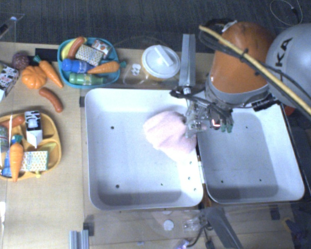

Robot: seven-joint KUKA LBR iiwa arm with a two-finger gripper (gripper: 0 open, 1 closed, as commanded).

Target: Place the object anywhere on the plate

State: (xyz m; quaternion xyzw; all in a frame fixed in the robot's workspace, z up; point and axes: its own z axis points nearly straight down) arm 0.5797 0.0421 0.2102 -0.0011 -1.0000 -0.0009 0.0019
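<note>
Camera view, fixed overhead, slanted down on counter point(67, 206).
Two shallow white bins side by side: left bin point(119, 185), right bin point(259, 180), inner rims touching along centre line.
Pink plate point(166, 131) in left bin, upper right part, right edge close to that bin's right wall. Pale, slightly blurred; lower edge reaching toward divider.
Arm point(243, 51) in from right, grey with orange band above wrist, yellowish cable point(249, 58) draped across band.
Gripper point(197, 121) low over divider between bins, just beside plate's right edge, apparently overlapping it. Finger state: cannot tell, metal parts too small and cluttered. No object made out between fingers; task object not identifiable at gripper or on plate at this resolution.
Off bins, on counter at left: blue bowl point(88, 61) of toy food near top, holding orange carrot-like piece, blue bottle, patterned boxes. Yellow bowl point(26, 147) at far left, holding more toy food, incl. carrot and small cartons. Loose between them: small orange pumpkin point(32, 77), carrot point(53, 72), sausage point(52, 99).
White round lid point(160, 61) behind left bin, near top centre.
</note>
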